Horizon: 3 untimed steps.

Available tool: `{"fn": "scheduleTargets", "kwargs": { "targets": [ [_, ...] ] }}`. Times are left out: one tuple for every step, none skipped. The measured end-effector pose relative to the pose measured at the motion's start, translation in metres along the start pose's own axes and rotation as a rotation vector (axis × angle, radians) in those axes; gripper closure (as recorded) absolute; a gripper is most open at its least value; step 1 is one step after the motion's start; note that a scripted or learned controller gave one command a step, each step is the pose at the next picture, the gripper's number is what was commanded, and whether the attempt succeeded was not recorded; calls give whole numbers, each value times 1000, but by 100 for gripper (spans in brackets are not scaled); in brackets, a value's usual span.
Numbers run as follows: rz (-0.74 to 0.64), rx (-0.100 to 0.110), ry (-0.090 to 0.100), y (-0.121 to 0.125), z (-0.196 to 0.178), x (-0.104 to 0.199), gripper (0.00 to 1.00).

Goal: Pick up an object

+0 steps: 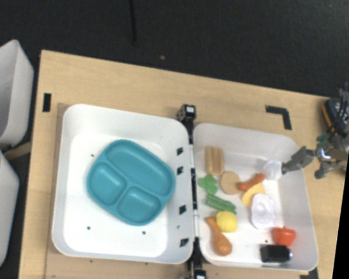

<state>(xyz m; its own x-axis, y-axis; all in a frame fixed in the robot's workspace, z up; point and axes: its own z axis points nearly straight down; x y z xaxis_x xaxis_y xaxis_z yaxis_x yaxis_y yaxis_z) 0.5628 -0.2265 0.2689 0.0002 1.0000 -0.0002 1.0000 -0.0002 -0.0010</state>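
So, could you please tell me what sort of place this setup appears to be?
Probably a robotics lab bench for grasping trials: a wooden board bears two white bins, one holding a teal divided plate, the other toy food, with the claw at its edge.

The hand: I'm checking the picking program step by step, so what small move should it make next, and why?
Probably ease the hand left and down into the right bin. It sits at that bin's upper right corner, by a white object, with the other toys lower left of it. Nothing shows between its fingers, so no pick has begun.
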Motion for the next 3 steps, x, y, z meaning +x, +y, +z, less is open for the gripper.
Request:
{"fn": "scheduleTargets", "kwargs": {
  "targets": [
    [0, 4, 0, -10, 51, 2, 0],
    [1, 5, 1, -13, 115, 5, 0],
    [1, 4, 0, -13, 169, 5, 0]
  ]
}}
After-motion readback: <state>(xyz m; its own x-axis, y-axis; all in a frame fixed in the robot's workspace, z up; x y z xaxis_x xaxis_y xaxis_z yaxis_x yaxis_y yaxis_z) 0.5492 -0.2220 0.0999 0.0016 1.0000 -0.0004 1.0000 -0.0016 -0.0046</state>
